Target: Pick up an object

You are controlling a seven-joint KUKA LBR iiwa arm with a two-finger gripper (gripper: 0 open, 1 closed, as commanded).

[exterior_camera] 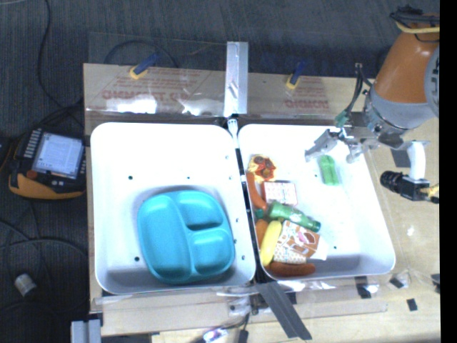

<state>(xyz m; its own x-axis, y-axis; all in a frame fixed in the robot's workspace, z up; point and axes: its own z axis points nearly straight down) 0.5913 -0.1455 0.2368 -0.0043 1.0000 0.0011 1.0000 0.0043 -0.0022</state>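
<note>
In the right white bin (371, 213), a pile of toy food lies by the left wall: a yellow plastic banana (269, 243), then a green plastic bottle (293, 216). Farther back a small green plastic block (328, 170) lies alone. It looks light, hard and a bit slippery; its long sides seem best to pinch. Above it the gripper (335, 145) hangs wide and holds nothing.
</note>
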